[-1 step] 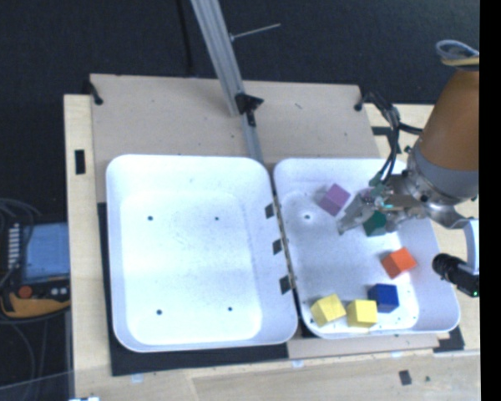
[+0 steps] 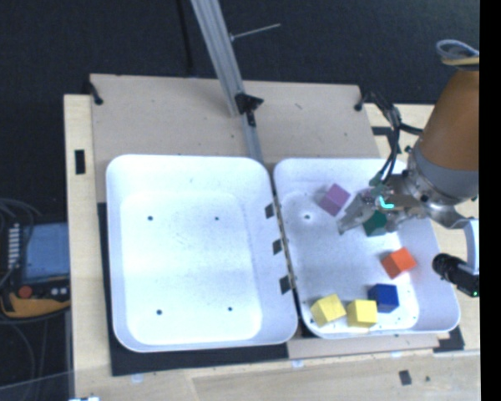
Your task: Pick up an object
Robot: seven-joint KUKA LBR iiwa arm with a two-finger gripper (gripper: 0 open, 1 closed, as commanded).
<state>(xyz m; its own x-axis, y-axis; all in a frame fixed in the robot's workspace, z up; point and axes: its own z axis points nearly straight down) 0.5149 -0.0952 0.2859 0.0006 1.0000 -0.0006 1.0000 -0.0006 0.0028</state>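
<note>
Blocks (image 2: 363, 312) in right bin (image 2: 317, 174)

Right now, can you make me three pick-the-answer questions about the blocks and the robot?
1. Where are the blocks?
A. left bin
B. right bin
C. the bench outside the bins

2. How many yellow blocks are there?
A. one
B. two
C. four

3. The purple block is:
A. lying alone on the bin floor
B. stacked on the blue block
C. outside the bins

Answers: 1 B, all lie in the right bin, where the end effector is by a green block. 2 B, two yellow blocks. 3 A, the purple block lies apart from the blue block.
</note>
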